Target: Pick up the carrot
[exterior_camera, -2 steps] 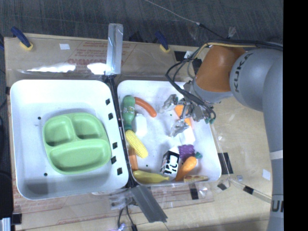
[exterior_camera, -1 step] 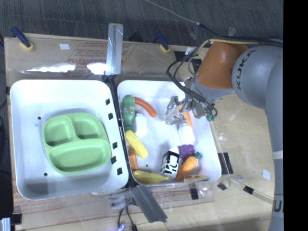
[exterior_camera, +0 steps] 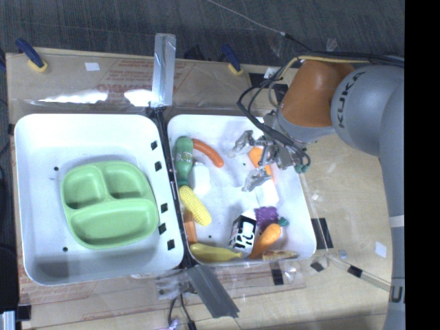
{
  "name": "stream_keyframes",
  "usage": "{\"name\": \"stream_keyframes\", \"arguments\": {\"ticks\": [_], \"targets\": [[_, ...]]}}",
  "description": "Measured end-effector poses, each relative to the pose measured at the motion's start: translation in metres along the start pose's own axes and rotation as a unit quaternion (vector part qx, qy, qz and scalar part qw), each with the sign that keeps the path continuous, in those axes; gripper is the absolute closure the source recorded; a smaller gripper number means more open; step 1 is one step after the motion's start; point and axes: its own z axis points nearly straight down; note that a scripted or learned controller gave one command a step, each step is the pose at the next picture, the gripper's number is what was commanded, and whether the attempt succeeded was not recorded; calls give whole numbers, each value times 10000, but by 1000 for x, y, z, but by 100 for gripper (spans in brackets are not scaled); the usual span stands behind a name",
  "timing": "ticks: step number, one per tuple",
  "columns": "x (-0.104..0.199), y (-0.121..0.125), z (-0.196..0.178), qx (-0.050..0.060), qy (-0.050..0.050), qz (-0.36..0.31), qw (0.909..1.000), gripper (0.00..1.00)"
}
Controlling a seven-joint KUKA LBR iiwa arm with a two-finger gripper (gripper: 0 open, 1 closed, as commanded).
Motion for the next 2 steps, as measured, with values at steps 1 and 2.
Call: {"name": "stream_keyframes", "arguments": {"ticks": [1,2], "targets": [[-2,1,-12,10,-24,-32,10000,100],[-2,2,-11,9,-21,-39,10000,0]]}}
